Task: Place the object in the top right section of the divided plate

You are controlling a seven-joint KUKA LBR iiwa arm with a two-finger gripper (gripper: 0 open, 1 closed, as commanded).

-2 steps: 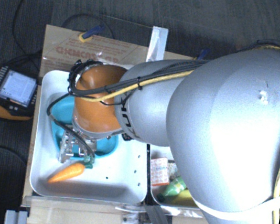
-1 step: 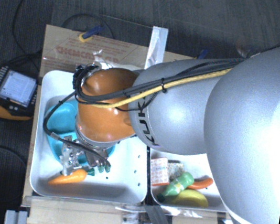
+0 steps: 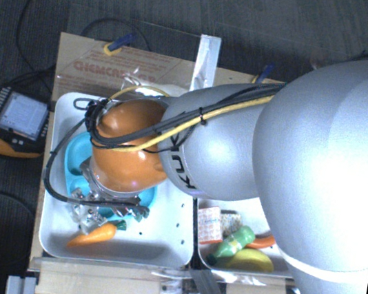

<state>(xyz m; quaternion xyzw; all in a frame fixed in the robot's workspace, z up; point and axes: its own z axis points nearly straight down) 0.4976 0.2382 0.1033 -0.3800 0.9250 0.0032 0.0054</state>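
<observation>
Lying in the left shallow white bin, close to its front edge: a smooth orange plastic carrot, tapered, pointing toward the bin's front-left corner, with a dark green tuft at its thicker end. Hovering directly over that thicker end: the metal two-finger gripper of the grey arm with the orange wrist band, jaws touching or nearly touching the carrot, spread impossible to tell from here. Peeking out from under the wrist: a bright blue divided plate, toward the left bin's left wall. Resting in the right white bin: a green vegetable, a yellow banana and a small printed carton.
</observation>
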